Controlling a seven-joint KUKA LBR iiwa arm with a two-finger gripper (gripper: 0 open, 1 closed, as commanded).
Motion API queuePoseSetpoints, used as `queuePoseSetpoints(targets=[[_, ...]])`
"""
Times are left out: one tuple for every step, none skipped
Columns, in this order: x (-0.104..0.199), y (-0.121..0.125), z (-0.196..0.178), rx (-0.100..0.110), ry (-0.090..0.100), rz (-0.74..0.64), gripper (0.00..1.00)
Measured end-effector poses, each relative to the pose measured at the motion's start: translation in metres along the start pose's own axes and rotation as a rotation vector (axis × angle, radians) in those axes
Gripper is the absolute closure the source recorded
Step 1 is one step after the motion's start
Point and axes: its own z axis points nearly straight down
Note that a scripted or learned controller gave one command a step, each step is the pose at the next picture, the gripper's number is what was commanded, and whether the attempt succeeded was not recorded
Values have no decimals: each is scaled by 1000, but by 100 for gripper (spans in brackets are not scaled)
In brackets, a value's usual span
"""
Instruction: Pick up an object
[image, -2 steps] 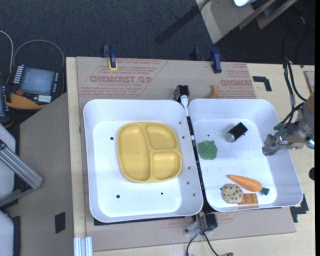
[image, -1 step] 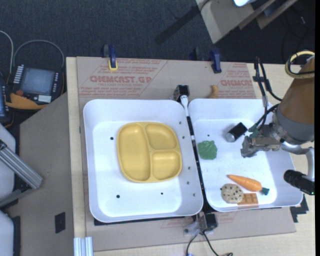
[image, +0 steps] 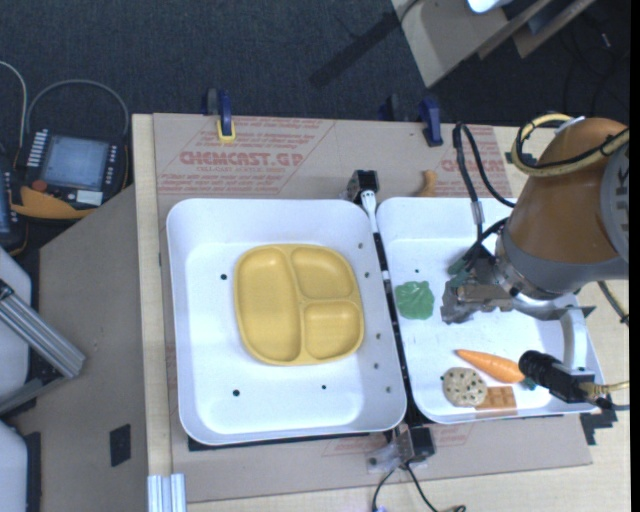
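Observation:
The right bin (image: 430, 235) holds a green leafy piece (image: 413, 299) near its left wall. An orange carrot (image: 490, 364) lies toward the bin's front. A round speckled cookie (image: 461, 385) sits beside a brown square cracker (image: 497, 398) at the front edge. My gripper (image: 462, 302) hangs low over the middle of the right bin, just right of the green piece and above the carrot. Nothing shows between its tips.
The left bin (image: 200, 300) bears a yellow divided plate (image: 298, 302) at its centre. A small tan piece (image: 428, 183) lies on the cardboard behind the right bin. The arm's grey and orange body (image: 565, 215) covers the right bin's far right part.

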Motion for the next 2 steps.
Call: queuePoseSetpoints(targets=[[63,5,-1,-4,-1,-1,100],[116,6,6,-3,-2,1,100]])
